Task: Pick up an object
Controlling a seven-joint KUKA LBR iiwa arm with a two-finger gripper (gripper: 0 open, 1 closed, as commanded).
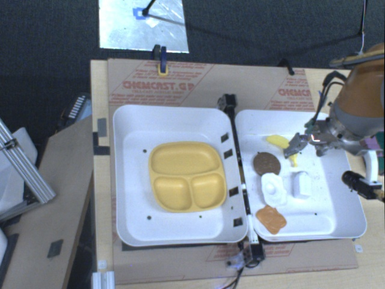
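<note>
Two shallow white bins sit side by side on the desk [102, 179], which is covered with a brown sheet printed in red letters. The left bin [129, 125] holds a yellow divided tray [183, 174] with three compartments, lying flat near the bin's middle. The right bin [343, 221] carries the small objects: a yellow banana-shaped piece [277, 141] near the back, a round brown disc [266, 162] just in front of it, a white lumpy object [272, 188] touching the front edge of the disc, a small white block [301, 183] just beside the lumpy object on its right, and an orange-brown piece [272, 219] nearest the front rim. The arm reaches in from the right, its orange band above the grey wrist, and the gripper [295, 146] hangs over the back part of the right bin, just to the right of the banana-shaped piece and above the white block. Whether the gripper is apart or together cannot be told from this slanted view, and nothing can be seen clamped in it. All five small objects lie on the bin floor. Beyond the desk, a shiny square sheet [144, 17] lies on the dark carpet, and a yellow clamp [162, 62] grips the back edge of the desk.
</note>
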